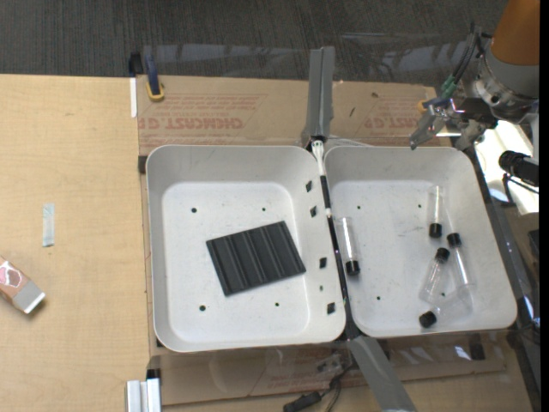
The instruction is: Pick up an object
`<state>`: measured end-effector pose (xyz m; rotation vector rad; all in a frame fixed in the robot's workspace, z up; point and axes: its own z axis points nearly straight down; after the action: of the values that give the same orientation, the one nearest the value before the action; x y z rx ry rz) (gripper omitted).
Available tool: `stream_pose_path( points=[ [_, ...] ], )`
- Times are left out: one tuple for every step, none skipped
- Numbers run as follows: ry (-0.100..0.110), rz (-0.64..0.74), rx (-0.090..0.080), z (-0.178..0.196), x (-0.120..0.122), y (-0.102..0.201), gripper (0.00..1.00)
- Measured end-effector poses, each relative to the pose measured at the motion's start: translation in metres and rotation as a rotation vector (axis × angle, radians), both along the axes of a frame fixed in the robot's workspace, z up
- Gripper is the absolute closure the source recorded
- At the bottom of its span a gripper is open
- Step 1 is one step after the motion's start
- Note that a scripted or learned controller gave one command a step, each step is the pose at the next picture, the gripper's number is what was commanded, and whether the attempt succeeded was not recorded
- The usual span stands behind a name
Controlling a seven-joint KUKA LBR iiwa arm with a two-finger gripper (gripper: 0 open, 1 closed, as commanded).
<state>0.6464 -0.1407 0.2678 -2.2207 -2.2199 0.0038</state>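
While the arm (515, 24) sits at the upper right of the frame, its claw (442, 118) hangs above the far rim of the right bin (403, 157), over the cardboard behind it. Two thin fingers (422, 136) point down and to the left, spread a little apart with nothing between them.

Several clear tubes with black caps lie in the right bin. One tube (347, 245) rests along the bin's left wall, cap toward the bottom of the frame. Another tube (435, 211) lies in the upper right part of the bin floor, cap at its lower end. Toward the lower right, two more tubes (446, 273) lie close together, slanted, and a loose black cap (427, 319) sits near the bin's lower rim.

Left of centre, the left bin (163, 230) holds a dark ribbed mat (256, 257), lying flat and turned slightly askew on the bin floor.

At the far left of the frame, on the tan surface (69, 144), a small pale strip (48, 226) lies apart from a small red-and-white object (19, 287) near the left edge.
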Motion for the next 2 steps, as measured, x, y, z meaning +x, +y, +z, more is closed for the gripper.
stream_pose_path(
  points=[
    [-0.002,0.056,0.001,-0.177,-0.093,-0.033,0.0],
    [-0.004,0.379,0.0,-0.081,-0.086,-0.043,0.0]
  ],
)
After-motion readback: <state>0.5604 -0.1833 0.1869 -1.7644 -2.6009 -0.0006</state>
